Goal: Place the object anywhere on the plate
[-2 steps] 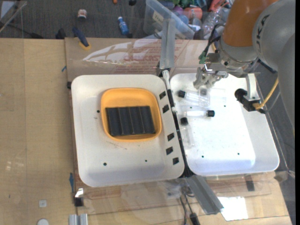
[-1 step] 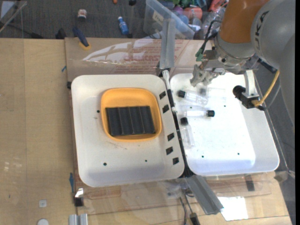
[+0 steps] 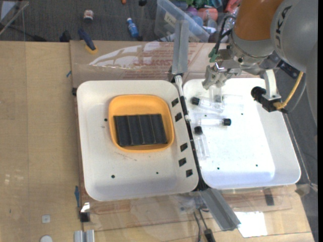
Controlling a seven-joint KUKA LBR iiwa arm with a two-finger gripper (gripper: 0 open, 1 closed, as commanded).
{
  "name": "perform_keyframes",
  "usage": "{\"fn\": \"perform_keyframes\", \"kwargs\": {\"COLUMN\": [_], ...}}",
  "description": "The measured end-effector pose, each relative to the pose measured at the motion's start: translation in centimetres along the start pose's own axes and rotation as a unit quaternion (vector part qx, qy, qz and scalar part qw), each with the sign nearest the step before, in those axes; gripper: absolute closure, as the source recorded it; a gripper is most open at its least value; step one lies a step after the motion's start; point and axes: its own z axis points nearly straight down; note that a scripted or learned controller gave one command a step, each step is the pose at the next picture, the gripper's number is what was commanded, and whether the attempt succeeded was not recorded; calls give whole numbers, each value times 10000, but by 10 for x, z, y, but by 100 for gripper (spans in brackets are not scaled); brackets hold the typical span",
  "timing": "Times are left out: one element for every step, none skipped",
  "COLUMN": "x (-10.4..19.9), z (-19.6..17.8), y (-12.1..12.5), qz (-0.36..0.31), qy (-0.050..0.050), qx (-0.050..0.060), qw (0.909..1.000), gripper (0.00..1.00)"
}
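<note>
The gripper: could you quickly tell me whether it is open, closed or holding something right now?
Gripper: above the right bin, over the clear tubes; open or closed cannot be told.

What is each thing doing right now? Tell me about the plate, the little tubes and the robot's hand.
Orange plate: in the left bin, a ribbed black block lying on it.
Ribbed black block: flat on the plate.
Clear tubes: lying in the right bin, not on the plate.
Gripper: over the right bin, above the tubes.

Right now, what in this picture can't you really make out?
- Tool: pale and blurred against the white right bin; open or shut is unclear.
- Clear tubes with black caps: see-through, so their count is uncertain.
- Dark ridged thing on the orange plate: too little detail to identify.
</note>
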Motion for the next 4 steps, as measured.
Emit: {"fn": "perform_keyframes", "kwargs": {"x": [8, 23, 17, 36], "z": [-24, -36, -77, -196], "y": [1, 3, 3, 6], "qz": [-121, -1215, -2290, -3367], "qy": [0, 4, 2, 2], "qx": [0, -7, -13, -15], "qw": [9999, 9926, 9734, 9416], "gripper": [100, 100, 100, 100]}}
